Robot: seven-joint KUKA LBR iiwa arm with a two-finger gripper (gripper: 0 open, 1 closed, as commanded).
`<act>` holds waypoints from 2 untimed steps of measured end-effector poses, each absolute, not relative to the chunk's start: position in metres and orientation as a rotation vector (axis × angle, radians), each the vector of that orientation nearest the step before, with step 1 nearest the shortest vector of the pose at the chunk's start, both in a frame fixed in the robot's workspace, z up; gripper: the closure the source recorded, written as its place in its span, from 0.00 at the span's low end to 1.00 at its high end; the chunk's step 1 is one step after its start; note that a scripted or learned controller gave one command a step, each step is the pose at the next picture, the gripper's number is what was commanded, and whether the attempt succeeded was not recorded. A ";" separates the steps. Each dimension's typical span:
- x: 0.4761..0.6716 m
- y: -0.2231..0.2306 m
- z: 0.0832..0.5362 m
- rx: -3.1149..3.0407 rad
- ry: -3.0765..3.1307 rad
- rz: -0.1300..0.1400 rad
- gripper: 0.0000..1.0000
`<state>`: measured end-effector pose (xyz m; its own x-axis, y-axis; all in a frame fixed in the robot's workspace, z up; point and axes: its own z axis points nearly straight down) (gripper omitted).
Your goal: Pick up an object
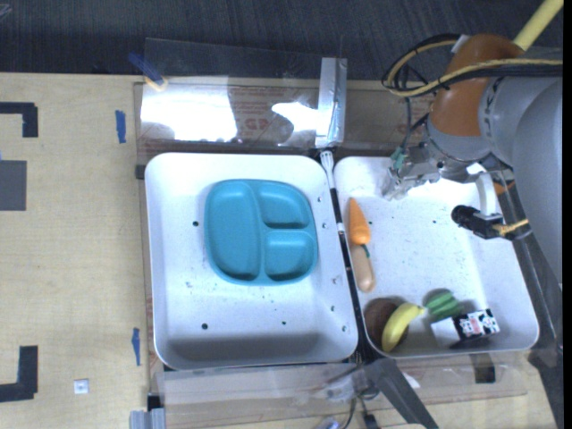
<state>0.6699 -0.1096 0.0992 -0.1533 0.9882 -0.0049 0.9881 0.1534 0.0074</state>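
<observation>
The right bin (465, 257) holds several objects. An orange carrot with a pale stem end (359, 239) lies along its left wall. At the front sit a brown round fruit (380, 311), a yellow banana (399, 323), a green object (441, 303) and a small black and white box (474, 325). My gripper (402, 175) hangs over the bin's back left corner, above and to the right of the carrot's tip and apart from it. Nothing is seen in it.
The left bin (170, 311) carries a blue divided plate (261, 231). A metal divider (332, 101) stands behind the wall between the bins. The grey arm (527, 141) with its orange band (465, 96) and cables covers the right bin's back right.
</observation>
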 end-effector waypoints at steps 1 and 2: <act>0.670 -0.109 0.098 2.039 2.381 0.003 0.00; 0.574 -0.137 0.087 1.901 2.496 0.000 0.00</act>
